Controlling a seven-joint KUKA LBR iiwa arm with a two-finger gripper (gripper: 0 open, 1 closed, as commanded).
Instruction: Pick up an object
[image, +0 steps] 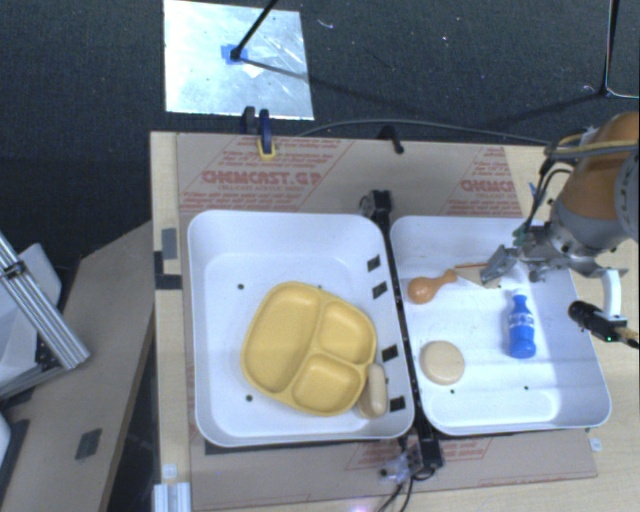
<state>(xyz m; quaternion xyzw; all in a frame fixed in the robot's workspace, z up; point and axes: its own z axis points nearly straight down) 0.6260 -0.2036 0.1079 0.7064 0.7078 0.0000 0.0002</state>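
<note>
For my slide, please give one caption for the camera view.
Gripper poised over right bin near wooden spoon, blue bottle and round bun.

Red "CHEMCAST GP" lettering printed on the brown protective sheet (290, 170) covering the desk, repeated at the sheet's far right (490, 185) at a slant, only partly legible there

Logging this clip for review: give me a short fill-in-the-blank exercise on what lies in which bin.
1. The yellow divided tray lies in the ___ bin.
2. The small bottle in the right bin is ___ in colour.
3. The tray has ___ compartments.
4. The gripper is over the ___ bin.

Missing words: left; blue; three; right
</note>
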